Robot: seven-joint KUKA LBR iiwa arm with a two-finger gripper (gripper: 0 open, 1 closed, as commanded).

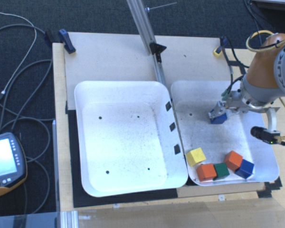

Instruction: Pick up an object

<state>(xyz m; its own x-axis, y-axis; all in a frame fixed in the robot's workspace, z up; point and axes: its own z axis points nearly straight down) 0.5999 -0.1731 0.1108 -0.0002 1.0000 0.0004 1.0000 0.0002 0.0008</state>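
Arm in from right edge of frame, grey with orange band, wrist over upper part of right bin. Jaws low over bin floor at centre right of frame, clamped on blue block; block visible between the fingers, dark blue, sticking out slightly below and to the right of them. Cannot tell whether block touches bin floor or sits just off it. Five more blocks grouped at lower edge of same bin, lower right of frame: yellow block leftmost and a bit apart, orange block below it, green block touching the orange one on its right, second orange block above right of green, second blue block at far right of group, touching that orange one. Group well apart from jaws. Left bin at centre of frame, white, speckled, few small dark dots on floor. Both bins side by side on pale tabletop. Slanted metal pole from top centre down to gap between bins. Blue clamp at upper left corner of tabletop. Handheld screen unit at lower left of frame, on dark floor, with cables looping above it.
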